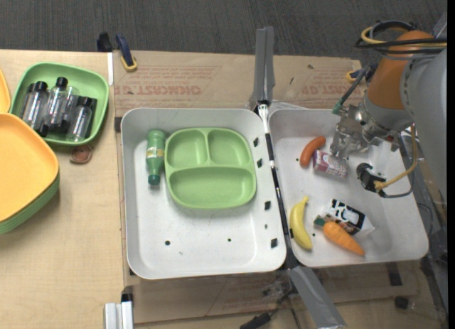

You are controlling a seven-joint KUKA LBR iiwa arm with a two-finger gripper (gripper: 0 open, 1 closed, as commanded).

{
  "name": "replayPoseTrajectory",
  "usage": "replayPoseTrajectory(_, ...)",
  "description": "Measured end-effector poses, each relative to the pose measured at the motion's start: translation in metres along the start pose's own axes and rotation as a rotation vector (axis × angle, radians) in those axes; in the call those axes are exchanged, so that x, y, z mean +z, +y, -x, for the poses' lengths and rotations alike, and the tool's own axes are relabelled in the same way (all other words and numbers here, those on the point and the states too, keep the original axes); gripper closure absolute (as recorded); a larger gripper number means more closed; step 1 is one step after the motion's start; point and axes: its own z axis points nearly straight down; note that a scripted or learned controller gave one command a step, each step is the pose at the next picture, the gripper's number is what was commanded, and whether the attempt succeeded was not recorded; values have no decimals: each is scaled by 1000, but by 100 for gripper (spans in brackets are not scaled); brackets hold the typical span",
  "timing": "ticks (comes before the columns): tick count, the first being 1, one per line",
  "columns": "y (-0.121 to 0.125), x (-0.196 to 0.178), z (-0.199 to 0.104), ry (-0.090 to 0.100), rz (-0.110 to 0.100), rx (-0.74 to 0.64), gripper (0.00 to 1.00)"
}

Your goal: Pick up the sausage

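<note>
The sausage (311, 150) lies just beside a pink packet (330, 165) — the gripper (342, 144) hovers over the packet, its spread impossible to tell.

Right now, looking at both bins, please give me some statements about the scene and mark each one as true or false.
1. The sausage lies in the right bin. True.
2. The gripper holds the sausage between its fingers. False: the sausage lies on the bin floor, to the view's left of the gripper.
3. The green divided plate is in the right bin. False: it sits in the left bin.
4. A green bottle lies beside the divided plate, on its left in the view. True.
5. The banana and the carrot are in the same bin as the sausage. True.
6. The banana rests on the divided plate. False: it lies on the right bin's floor.
</note>
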Motion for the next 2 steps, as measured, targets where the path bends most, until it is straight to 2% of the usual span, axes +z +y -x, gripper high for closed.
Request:
replayPoseTrajectory(1, -33, -21, -34, -1, -18, -232, 100)
replayPoseTrajectory(2, -33, -21, -34, -1, -18, -232, 0)
